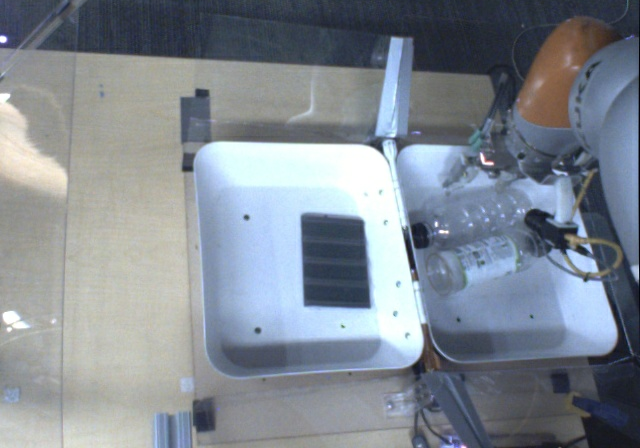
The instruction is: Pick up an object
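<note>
Two clear plastic bottles lie on their sides in the right bin (590, 331). The upper bottle (478, 216) has a black cap pointing left. The lower bottle (480, 261) carries a pale label and lies just below the first, touching it. A dark ribbed rectangular block (335, 259) lies flat in the middle of the left bin (230, 236). My gripper (480, 161) hangs over the back part of the right bin, just above and behind the upper bottle. Nothing shows in its grasp.
The grey arm with its orange band (560, 71) covers the right bin's back right corner. Loose cables (580, 256) trail over the bin's right side. A metal divider bar (393, 86) rises between the bins at the back. Wooden bench (100, 236) lies to the left.
</note>
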Controlling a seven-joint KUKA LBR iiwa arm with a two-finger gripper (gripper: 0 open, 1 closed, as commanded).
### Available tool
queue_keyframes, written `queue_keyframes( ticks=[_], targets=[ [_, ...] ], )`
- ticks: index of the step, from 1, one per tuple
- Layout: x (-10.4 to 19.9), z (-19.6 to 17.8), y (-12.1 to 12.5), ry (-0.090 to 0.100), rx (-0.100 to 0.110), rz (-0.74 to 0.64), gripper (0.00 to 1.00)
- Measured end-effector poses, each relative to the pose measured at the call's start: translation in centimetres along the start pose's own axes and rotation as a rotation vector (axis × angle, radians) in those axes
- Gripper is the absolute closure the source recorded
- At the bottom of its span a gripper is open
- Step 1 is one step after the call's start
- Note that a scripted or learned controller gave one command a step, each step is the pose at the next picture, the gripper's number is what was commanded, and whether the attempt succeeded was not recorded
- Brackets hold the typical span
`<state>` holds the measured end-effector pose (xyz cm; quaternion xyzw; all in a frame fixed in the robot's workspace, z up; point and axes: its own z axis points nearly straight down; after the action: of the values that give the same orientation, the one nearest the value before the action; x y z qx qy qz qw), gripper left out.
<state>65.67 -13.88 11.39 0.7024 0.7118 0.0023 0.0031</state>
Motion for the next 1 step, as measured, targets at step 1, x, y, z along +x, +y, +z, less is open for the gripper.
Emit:
queue_keyframes(
  ticks=[1],
  targets=[
    [-3.57, 2.55, -6.43, 0.0, -0.001, -0.032, 0.0]
  ],
)
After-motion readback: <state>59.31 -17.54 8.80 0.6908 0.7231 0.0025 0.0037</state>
